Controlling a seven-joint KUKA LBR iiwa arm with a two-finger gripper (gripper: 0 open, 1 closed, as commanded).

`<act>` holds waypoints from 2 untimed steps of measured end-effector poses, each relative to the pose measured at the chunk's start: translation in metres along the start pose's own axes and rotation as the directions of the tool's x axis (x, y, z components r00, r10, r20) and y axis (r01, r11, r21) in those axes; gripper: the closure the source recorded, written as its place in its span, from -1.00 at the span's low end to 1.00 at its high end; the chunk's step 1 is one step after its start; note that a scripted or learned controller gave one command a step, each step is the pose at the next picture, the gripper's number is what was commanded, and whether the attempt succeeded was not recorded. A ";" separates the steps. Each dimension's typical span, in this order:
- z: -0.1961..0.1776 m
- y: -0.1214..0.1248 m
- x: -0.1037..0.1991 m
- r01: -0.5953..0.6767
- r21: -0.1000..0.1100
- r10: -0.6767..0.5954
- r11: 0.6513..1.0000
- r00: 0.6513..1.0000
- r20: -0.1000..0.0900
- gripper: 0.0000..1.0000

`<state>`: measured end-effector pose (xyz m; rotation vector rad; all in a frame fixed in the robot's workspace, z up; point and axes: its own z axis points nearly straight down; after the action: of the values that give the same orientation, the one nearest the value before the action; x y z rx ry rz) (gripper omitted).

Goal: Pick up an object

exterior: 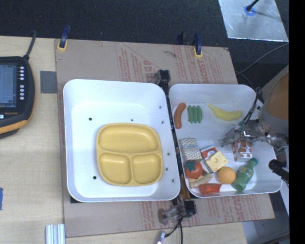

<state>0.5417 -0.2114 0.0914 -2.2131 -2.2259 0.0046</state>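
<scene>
My gripper (238, 135) hangs over the right side of the right bin (203, 91), its fingers spread and nothing between them. Just below it lies a red-and-white packet (242, 148). Around it in the bin are a banana (224, 113), a green pea pod (194, 114), a brown sausage (179, 114), a checkered packet (188, 148), a cheese wedge (216, 161), a tomato (193, 169), an orange (225, 175) and a green bottle (244, 174). The arm's orange band (277, 98) shows at the right edge.
The left bin (81, 111) holds a yellow compartment plate (128, 154). A teach pendant (7, 95) lies on the bench at the far left. Clamps (197, 44) pin the brown board at the back. A red piece (209, 188) lies by the right bin's front wall.
</scene>
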 end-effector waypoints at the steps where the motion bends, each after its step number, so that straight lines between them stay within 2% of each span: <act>1: -0.011 0.000 -0.001 0.002 0.000 -0.002 1.000 1.000 0.002 1.00; 2: -0.126 -0.006 0.082 0.000 -0.004 0.000 1.000 1.000 -0.001 1.00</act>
<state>0.5361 -0.1298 0.2174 -2.2148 -2.2266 -0.0005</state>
